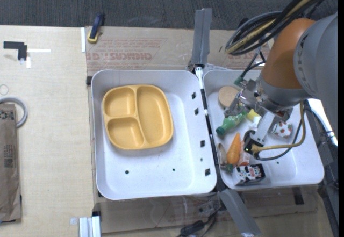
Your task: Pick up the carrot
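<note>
We see the grey metal claw point(242, 102) low over the right shallow white bin point(301, 177), likely because the small orange carrot point(234, 149) lies there. The carrot is near the claw, on the side closer to us, with a green plastic toy point(233, 122) between them. We cannot tell if the claw is wide or narrow. Well away from the claw, a yellow plastic plate with 3 parts point(138, 117) rests in the left white bin point(161, 182). The 2 bins sit on brown cardboard point(140, 50) over a pale wooden bench point(43, 85).

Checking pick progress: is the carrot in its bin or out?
In. The carrot is inside the right bin, beside a green toy vegetable; whether it's gripped, cannot tell.
</note>
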